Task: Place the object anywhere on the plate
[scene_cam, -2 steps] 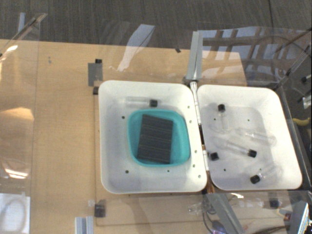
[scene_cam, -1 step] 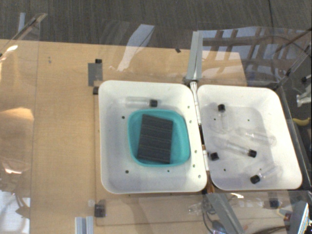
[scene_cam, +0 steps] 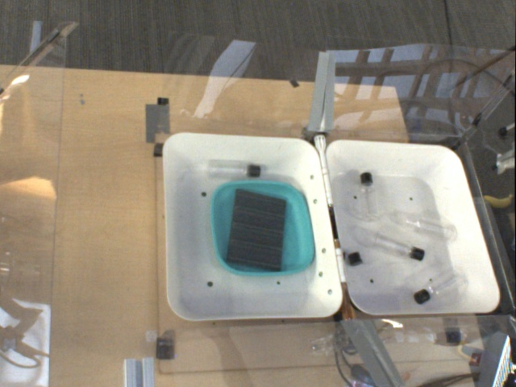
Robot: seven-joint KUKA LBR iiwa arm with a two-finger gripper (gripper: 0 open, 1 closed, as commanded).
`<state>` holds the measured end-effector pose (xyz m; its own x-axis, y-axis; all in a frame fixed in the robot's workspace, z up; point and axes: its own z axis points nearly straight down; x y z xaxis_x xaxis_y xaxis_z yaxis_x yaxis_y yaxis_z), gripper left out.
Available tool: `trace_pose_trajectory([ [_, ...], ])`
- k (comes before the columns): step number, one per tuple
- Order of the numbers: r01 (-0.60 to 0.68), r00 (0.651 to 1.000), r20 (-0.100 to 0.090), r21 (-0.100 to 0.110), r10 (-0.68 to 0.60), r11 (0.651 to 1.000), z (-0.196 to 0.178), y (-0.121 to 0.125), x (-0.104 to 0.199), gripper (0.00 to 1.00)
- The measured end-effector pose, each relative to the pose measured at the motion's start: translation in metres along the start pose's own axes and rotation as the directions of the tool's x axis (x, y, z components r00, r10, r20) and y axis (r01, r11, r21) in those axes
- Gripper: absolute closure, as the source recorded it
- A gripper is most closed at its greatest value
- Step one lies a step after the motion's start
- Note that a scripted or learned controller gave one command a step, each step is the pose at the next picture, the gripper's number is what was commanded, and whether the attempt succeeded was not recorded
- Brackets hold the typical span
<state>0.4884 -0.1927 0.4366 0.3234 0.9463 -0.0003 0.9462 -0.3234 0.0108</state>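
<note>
A teal plate (scene_cam: 300, 240) lies in the middle of the left bin (scene_cam: 184, 293). On it rests a dark grey ribbed rectangular block (scene_cam: 257, 230), lying flat and slightly tilted, wholly inside the plate's rim. A clear tube with a black cap (scene_cam: 237, 169) lies on the bin floor just beyond the plate's far edge.
The right bin (scene_cam: 477, 216) holds several clear tubes with black caps, among them one near the far left (scene_cam: 367, 187), one in the middle (scene_cam: 395, 247) and one at the near right (scene_cam: 434, 286). A metal divider (scene_cam: 321, 95) runs up from between the bins.
</note>
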Motion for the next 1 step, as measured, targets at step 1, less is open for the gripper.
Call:
trace_pose_trajectory([
  [1, -0.136, 0.991, -0.001, 0.0, 0.136, 0.991, 0.0, 0.0, 0.0005, 0.0],
])
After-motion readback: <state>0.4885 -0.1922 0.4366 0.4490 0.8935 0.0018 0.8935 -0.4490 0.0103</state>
